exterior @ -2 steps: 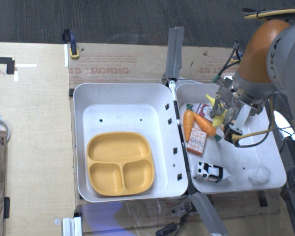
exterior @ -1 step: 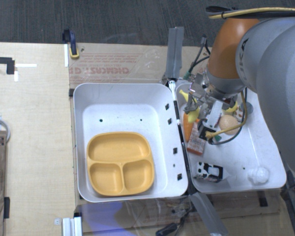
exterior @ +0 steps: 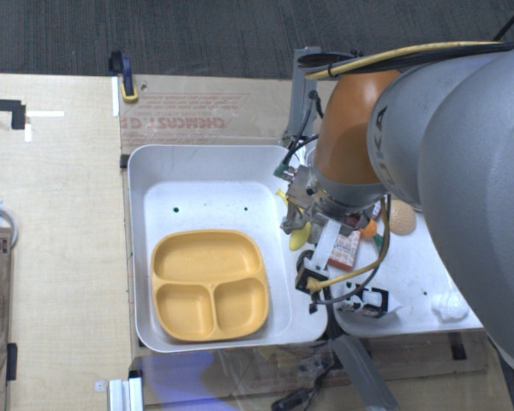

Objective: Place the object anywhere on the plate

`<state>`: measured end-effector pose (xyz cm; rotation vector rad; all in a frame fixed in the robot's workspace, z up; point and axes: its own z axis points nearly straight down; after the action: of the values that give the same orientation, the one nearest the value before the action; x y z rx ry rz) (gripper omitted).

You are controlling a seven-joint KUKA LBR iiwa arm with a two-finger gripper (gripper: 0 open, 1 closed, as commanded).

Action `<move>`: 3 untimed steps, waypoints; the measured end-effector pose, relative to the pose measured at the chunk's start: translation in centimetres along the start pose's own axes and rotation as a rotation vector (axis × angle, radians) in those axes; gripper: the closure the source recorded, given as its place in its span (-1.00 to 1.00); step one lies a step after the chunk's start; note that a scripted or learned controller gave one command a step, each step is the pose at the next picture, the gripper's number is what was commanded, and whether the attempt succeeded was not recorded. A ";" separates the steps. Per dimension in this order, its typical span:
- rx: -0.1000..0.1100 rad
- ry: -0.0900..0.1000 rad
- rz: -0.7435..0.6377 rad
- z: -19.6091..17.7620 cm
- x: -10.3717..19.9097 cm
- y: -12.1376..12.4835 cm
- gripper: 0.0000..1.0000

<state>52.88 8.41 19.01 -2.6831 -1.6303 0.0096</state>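
Note:
A yellow plate point(exterior: 210, 282) with three compartments lies in the left bin point(exterior: 146, 195), towards its front. My gripper point(exterior: 303, 218) hangs under the orange wrist band over the wall between the two bins, mostly hidden by the arm. A small yellow object point(exterior: 297, 235) shows just below it at the right bin's left edge. Whether the gripper touches it I cannot tell. A red and white packet point(exterior: 346, 248) lies right of that, partly under the arm.
In the right bin point(exterior: 411, 268) a tan round object point(exterior: 402, 217) lies beside the arm and a white crumpled object point(exterior: 451, 306) sits near the front right. The grey arm covers much of that bin. Cardboard point(exterior: 197, 114) lies behind the left bin.

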 end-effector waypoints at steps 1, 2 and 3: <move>0.000 -0.001 -0.113 5.1 4.8 -1.8 1.00; -0.001 -0.001 0.333 6.7 7.5 -3.4 1.00; -0.001 -0.001 0.332 6.7 7.4 -3.4 -1.00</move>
<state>53.29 16.56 12.33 -2.9182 -1.1647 0.0103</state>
